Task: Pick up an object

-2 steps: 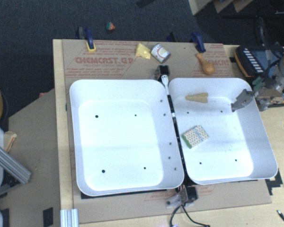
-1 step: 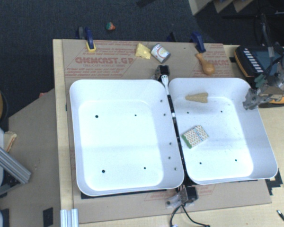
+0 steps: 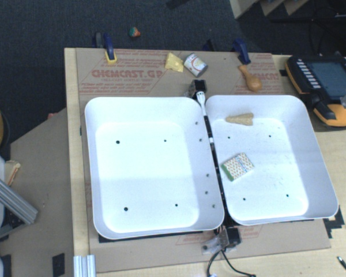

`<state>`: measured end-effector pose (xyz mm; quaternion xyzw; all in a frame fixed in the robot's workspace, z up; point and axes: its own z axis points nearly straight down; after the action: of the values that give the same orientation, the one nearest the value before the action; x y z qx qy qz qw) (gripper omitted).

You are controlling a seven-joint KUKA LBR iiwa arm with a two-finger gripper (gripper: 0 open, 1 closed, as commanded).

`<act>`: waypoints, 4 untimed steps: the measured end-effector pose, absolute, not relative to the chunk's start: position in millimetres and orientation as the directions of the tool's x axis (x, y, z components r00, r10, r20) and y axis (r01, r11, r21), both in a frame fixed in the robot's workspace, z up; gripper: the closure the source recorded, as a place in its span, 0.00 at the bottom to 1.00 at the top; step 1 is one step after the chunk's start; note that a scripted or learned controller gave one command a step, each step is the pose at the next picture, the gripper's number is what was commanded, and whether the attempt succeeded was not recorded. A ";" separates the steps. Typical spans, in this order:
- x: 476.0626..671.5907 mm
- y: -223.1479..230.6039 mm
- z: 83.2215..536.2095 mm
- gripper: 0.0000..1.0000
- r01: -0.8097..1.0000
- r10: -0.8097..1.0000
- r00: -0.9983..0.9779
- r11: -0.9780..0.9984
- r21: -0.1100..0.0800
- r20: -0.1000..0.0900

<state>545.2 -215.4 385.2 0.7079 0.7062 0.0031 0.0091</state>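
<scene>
Patterned green-white block point(image 3: 237, 166), tilted, right bin point(image 3: 311, 154), near divider

Two glossy white bins point(image 3: 311, 154), black-dotted; inside the right bin, a tan wedge point(image 3: 240, 119) and a white packet point(image 3: 237, 166) with green-speckled pattern; beneath, brown cardboard point(image 3: 150, 71) with red lettering.

red print on the brown board under the bins

we can read "chemcast g p" in red letters on the cardboard sheet point(image 3: 132, 73), just above the left bin point(image 3: 98, 154), with smaller red lines slanting beneath it that are too fine for us to make out. more red lettering runs on the same sheet above the right bin point(image 3: 311, 149), but we cannot read it. the small patterned packet point(image 3: 237, 167) in the right bin and the wrapped item point(image 3: 195, 64) on the board carry print too small for us to read.
</scene>
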 end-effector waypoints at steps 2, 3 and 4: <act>523.8 -153.7 502.3 1.00 1.000 1.000 -0.001 0.001 0.022 -0.007; 477.7 -61.0 413.8 1.00 1.000 1.000 -0.009 0.009 -0.010 0.004; 478.9 -156.7 507.0 1.00 1.000 1.000 0.009 -0.009 0.013 -0.007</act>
<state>478.9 -156.7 507.0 0.7102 0.7040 0.0020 0.0071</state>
